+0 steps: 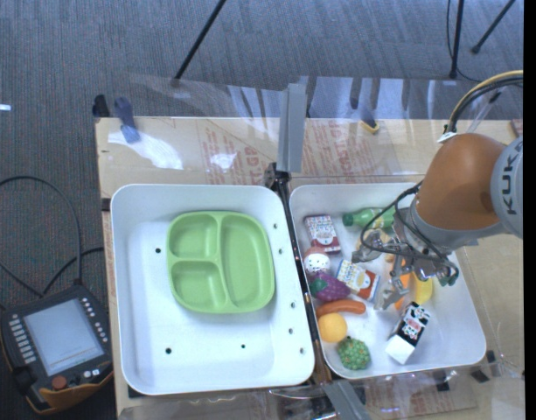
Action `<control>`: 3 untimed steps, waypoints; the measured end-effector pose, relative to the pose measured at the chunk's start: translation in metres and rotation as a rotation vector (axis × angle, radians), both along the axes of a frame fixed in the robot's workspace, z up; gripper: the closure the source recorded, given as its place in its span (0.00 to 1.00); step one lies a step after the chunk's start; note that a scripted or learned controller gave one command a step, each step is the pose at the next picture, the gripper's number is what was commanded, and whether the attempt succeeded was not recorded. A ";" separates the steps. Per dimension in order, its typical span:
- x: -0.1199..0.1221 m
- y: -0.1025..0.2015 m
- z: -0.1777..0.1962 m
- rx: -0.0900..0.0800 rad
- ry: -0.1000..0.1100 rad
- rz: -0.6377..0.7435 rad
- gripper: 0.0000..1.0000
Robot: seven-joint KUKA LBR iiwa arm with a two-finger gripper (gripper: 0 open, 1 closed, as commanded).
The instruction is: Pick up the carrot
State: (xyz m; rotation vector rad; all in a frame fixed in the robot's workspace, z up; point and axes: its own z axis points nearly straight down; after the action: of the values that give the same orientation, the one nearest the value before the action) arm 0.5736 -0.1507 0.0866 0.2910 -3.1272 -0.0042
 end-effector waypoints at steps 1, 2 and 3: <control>-0.016 -0.010 0.001 0.000 0.000 0.157 0.00; -0.014 -0.007 0.010 0.002 -0.002 0.164 1.00; -0.066 0.079 0.103 -0.001 -0.004 -0.078 1.00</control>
State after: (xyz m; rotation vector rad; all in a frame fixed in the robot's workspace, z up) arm 0.5075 -0.0714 0.1899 0.1691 -3.1405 -0.0026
